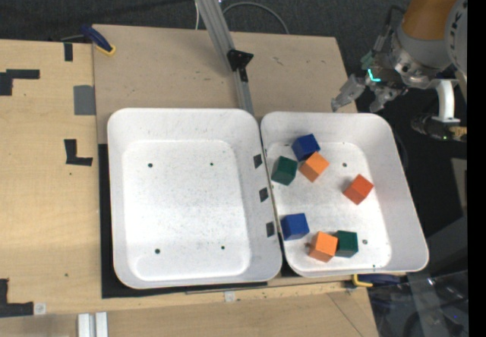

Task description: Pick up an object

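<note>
Above the right bin's far corner, the gripper [363, 94] hangs spread apart and grasping nothing, well clear of the blocks.

Largest first: the left bin [182, 130] sits beside the right bin [383, 138], which carries seven small cubes. Near its far side a blue cube [305, 146], a green cube [284, 171] and an orange cube [314, 167] crowd together, touching or nearly so; a red-orange cube [358, 189] lies alone, the easiest target. Near the front edge lie a second blue cube [295, 225], then an orange block [324, 246] against a dark green block [347, 243]. They look rigid, light and smooth-faced; pinching two opposite flat sides of the lone cube should hold best.
</note>
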You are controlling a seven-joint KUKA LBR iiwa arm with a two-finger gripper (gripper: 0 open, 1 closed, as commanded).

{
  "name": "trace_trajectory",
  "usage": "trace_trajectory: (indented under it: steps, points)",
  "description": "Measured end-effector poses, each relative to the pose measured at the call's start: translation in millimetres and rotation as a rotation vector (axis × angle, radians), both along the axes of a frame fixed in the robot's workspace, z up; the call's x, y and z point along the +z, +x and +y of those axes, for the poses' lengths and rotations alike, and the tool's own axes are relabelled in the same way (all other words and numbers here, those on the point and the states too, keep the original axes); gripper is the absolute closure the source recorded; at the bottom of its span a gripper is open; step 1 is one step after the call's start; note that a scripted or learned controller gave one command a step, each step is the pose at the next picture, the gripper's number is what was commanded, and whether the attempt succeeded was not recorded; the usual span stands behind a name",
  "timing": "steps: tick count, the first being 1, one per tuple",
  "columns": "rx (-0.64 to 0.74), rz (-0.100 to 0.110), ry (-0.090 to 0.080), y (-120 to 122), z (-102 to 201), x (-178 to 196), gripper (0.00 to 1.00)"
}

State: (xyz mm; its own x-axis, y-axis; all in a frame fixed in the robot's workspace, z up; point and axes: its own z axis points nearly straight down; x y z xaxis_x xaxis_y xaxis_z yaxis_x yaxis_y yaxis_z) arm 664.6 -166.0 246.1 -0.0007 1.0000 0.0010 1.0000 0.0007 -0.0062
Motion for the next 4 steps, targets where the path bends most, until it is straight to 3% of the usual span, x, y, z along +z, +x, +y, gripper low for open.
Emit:
trace_trajectory:
  steps: [1,3,4]
  points:
    - [0.001,-0.004,-0.002,1,0,3,0.0]
    - [0.002,0.001,-0.001,7,-3,-102,0.0]
    - [0.001,-0.02,-0.005,12,-4,-124,0.0]
